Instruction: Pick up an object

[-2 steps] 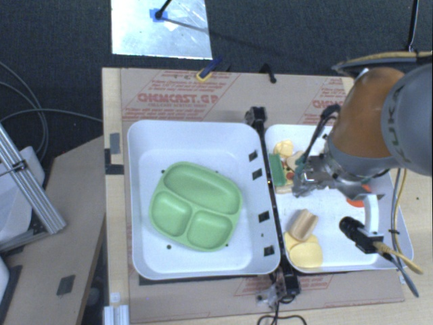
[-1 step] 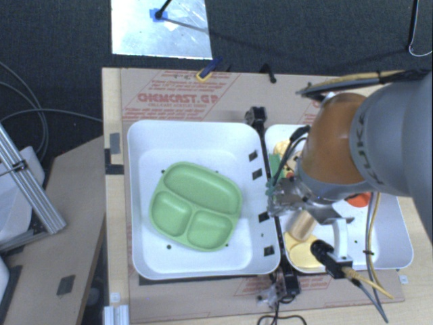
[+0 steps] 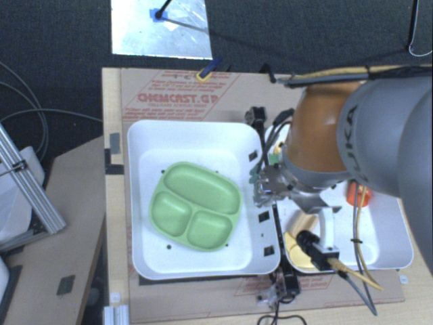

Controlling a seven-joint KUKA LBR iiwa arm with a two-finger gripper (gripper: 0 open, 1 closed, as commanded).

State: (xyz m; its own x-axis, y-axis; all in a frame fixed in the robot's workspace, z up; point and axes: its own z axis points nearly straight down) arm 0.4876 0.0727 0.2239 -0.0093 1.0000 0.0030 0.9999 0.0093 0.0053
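A light green divided plate with three compartments lies in the left white bin. In the right bin a small orange thing shows beside the arm, and a pale yellow rounded thing lies near the front left corner, partly covered. My gripper hangs under the big grey and orange wrist, over the seam between the two bins at the right bin's left edge. The wrist hides what is under it.
The arm covers most of the right bin. A brown cardboard sheet lies under both bins. A shiny metal square sits on the dark floor behind. A pale table and an aluminium frame stand at the left.
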